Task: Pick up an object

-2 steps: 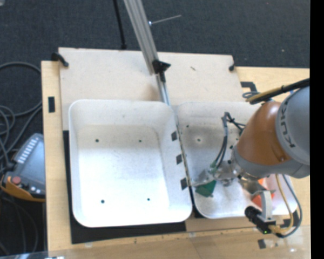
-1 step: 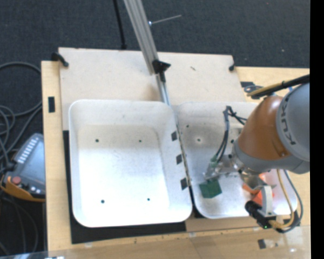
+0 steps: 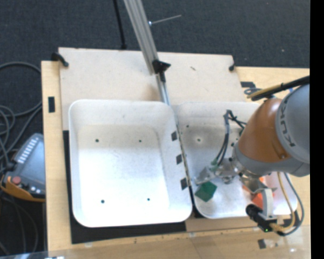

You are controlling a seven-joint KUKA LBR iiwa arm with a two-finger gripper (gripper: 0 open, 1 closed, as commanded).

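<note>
Camera view, looking down at a slant: pincer point(image 3: 211, 178) low in the right bin point(image 3: 205, 124), at that bin's near-left part, close to the wall shared with the left bin. Metal parts of the pincer are small and partly under the wrist; whether it is released or clenched, cannot tell. A green block point(image 3: 206, 191) lies on the bin floor just at the pincer's near side, possibly touching its tip, though the view is too poor to be sure. Nothing shows the block lifted; it appears to sit on the floor of the bin.

Above the pincer, the arm's orange band point(image 3: 262, 134) and grey body point(image 3: 297, 128) cover much of the right bin's right half. Dark cables point(image 3: 227, 139) run from the wrist down toward the pincer. An orange-red object point(image 3: 259, 197) lies near the right bin's near edge, to the right of the green block, partly hidden by the arm.

Left bin point(image 3: 124, 109) sits beside the right one, walls touching. A slanted metal post point(image 3: 143, 28) rises from the far side between the bins. At far left, off the bench, a handheld pendant point(image 3: 28, 166) with cables.
</note>
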